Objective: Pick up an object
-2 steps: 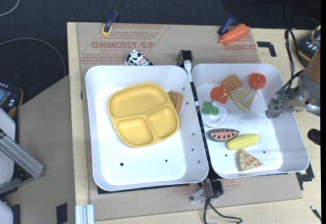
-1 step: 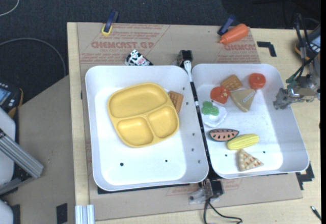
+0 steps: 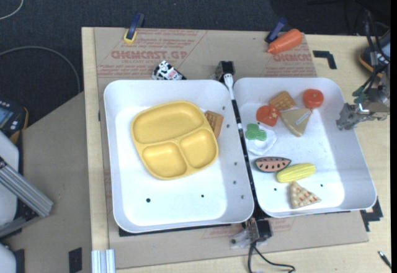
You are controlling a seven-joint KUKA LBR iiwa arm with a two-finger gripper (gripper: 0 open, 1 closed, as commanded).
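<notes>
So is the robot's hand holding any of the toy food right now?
No. The end effector sits at the right bin's right edge with nothing between its fingers. The toy food, like the corn, lies apart from it.

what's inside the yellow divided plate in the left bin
All three compartments of the yellow plate look bare. A brown waffle-like piece sits beside its right rim in the left bin, partly tucked behind the plate's edge, so its hidden part cannot be judged.

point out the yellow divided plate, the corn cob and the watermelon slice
yellow divided plate (image 3: pixel 175 139): camera view, ridge where its compartments meet
corn cob (image 3: pixel 296 172): camera view, middle of the cob
watermelon slice (image 3: pixel 272 164): camera view, red flesh at its centre
</notes>
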